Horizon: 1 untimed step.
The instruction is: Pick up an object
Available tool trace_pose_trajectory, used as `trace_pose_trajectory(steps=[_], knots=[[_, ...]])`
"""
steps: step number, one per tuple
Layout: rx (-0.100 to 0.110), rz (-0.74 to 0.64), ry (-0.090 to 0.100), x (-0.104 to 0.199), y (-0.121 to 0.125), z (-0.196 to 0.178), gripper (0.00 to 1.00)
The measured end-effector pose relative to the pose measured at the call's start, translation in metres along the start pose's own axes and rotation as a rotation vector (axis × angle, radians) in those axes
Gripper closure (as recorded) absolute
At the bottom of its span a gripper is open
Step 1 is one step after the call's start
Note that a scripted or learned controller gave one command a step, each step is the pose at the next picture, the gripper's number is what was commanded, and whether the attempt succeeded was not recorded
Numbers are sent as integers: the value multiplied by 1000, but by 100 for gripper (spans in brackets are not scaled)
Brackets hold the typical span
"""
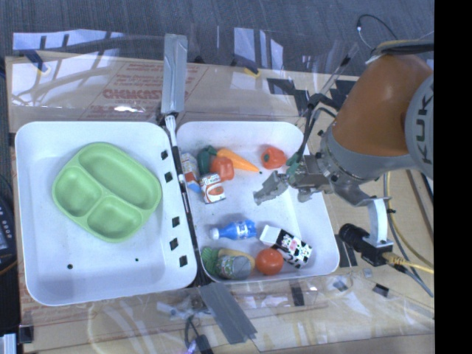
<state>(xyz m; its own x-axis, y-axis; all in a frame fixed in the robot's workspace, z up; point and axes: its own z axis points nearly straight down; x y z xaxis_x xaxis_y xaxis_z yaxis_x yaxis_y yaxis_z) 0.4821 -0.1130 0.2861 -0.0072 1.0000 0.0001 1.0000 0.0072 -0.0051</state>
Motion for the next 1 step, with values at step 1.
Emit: trace_pose_trajectory(steps=[1], knots=[[5, 27, 0, 18, 77, 109, 0]])
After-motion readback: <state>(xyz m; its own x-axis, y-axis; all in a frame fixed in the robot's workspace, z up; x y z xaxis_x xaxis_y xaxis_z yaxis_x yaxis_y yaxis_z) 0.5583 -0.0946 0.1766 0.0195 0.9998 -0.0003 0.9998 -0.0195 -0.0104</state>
